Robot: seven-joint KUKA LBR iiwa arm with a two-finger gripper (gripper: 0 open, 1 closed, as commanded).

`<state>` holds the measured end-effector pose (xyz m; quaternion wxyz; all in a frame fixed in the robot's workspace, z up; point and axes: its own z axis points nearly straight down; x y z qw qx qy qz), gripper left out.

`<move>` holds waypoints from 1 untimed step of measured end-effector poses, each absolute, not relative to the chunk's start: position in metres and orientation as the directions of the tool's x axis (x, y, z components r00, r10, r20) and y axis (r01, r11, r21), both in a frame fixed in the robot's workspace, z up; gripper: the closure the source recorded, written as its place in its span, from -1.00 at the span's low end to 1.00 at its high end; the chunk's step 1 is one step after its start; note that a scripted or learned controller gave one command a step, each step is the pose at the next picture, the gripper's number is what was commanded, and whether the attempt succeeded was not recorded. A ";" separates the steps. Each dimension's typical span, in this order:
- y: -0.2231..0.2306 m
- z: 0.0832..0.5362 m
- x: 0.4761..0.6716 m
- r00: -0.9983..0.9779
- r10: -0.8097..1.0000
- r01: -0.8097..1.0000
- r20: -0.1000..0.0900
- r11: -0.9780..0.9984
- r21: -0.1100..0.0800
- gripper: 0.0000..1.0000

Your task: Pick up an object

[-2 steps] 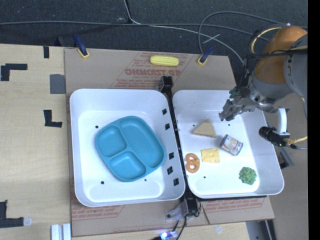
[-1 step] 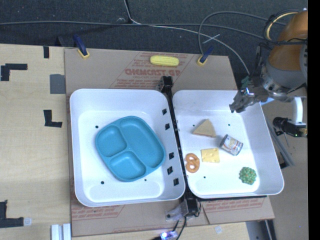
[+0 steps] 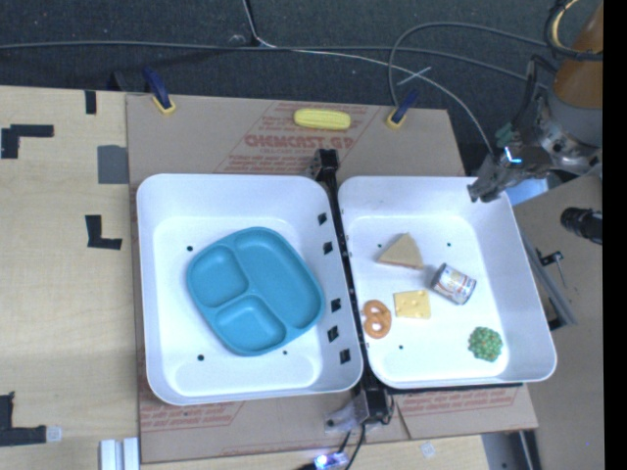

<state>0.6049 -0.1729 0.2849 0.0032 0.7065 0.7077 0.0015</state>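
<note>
Five items sit in my right bin (image 3: pixel 509 225); the gripper (image 3: pixel 487 186) hovers at its two o'clock corner, finger state unreadable.

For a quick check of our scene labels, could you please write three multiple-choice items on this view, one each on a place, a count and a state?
1. Where does the blue divided plate lie?
A. in the left bin
B. in the right bin
C. on the cardboard

2. How many things lie in the right bin?
A. three
B. five
C. seven

3. How does the small can rest?
A. upright
B. on its side
C. held by the gripper

Answers:
1. A, the plate sits inside the left bin.
2. B, wedge, can, cheese slice, pretzel and green piece.
3. B, its round end faces sideways, far from the gripper.
</note>
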 end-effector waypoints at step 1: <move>-0.112 0.281 0.595 -0.006 1.000 1.000 0.001 0.006 -0.001 1.00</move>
